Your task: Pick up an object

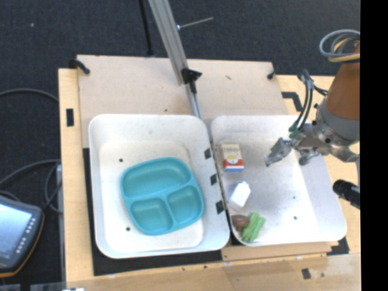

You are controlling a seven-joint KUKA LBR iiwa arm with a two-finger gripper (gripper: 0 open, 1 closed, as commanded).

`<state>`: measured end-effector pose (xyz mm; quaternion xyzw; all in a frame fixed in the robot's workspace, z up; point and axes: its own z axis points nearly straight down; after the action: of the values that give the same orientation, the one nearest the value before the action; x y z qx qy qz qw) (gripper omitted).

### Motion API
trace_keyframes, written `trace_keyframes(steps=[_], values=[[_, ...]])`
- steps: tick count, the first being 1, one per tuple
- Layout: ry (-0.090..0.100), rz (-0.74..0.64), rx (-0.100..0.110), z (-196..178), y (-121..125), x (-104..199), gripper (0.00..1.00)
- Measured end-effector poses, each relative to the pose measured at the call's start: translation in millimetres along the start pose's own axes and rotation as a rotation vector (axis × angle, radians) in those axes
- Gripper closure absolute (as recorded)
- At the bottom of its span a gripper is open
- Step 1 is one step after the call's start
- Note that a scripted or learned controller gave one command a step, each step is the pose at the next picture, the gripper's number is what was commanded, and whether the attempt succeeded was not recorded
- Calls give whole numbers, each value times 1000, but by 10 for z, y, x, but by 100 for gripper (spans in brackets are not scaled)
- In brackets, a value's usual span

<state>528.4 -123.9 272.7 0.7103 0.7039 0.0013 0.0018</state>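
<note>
Jaws' state unclear, gripper (280,152) over right bin (315,223), carton (231,157) just left, white block (240,194), green item (254,227) below, teal tray (162,195) in left bin (103,162).

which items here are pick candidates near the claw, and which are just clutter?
Job: claw; small carton; white block; green item; brown item, all in the right bin.
Lying about: teal divided tray in the left bin; metal pole.

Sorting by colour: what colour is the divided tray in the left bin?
Turquoise blue; the divided tray shows clearly in the camera view.
</note>
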Motion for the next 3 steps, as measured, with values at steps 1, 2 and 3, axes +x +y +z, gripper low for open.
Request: trace_keyframes(steps=[1,2,3], values=[[-2,-5,6,318,154,-376,0],[-2,-6,4,433,-142,-477,0],[-2,-6,6,758,-114,-777,0]])
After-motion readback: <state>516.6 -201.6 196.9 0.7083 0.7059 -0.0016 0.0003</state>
